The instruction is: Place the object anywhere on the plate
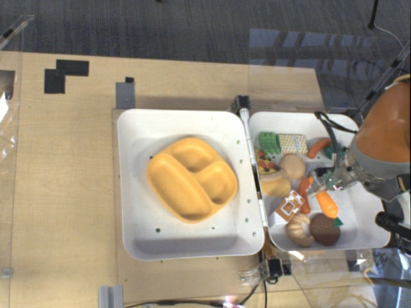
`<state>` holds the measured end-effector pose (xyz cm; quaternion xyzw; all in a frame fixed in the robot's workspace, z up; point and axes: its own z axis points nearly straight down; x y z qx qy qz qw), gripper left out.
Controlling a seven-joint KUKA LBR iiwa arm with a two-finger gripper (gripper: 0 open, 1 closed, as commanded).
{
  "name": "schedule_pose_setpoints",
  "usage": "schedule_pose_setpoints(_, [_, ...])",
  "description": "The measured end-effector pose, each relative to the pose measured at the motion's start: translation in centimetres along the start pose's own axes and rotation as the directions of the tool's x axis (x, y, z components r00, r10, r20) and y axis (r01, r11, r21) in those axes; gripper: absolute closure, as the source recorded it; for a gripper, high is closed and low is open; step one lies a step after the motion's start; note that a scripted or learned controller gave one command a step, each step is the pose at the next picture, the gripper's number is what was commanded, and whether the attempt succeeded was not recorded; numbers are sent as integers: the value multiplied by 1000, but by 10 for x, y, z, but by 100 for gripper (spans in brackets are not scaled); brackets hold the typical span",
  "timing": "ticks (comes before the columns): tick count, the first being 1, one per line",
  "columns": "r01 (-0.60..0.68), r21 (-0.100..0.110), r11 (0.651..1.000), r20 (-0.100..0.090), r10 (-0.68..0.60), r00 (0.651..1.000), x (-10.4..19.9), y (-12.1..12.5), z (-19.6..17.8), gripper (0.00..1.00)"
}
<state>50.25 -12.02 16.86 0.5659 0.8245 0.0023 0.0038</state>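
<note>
Toy carrot [327, 205] lying in the right bin [366, 233] among other toy foods, claw [334, 179] low just above it, grip state hard to tell, yellow divided plate [191, 178] in left bin [135, 191], well apart

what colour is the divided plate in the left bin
Yellow-orange all over, plain, no pattern. The plate shows clearly in the camera view.

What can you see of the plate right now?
The plate is yellow-orange, looks like smooth plastic, with rounded corners and three shallow compartments: one long, two smaller. It lies flat, turned at a slant, near the middle of the left bin, touching only the bin floor. Nothing lies on it. The gripper is over the right bin, well away from it.
</note>
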Motion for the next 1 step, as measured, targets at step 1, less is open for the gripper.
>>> schedule_pose_setpoints(1, [0, 0, 1000, 0, 0, 1000, 0, 0, 0, 0])
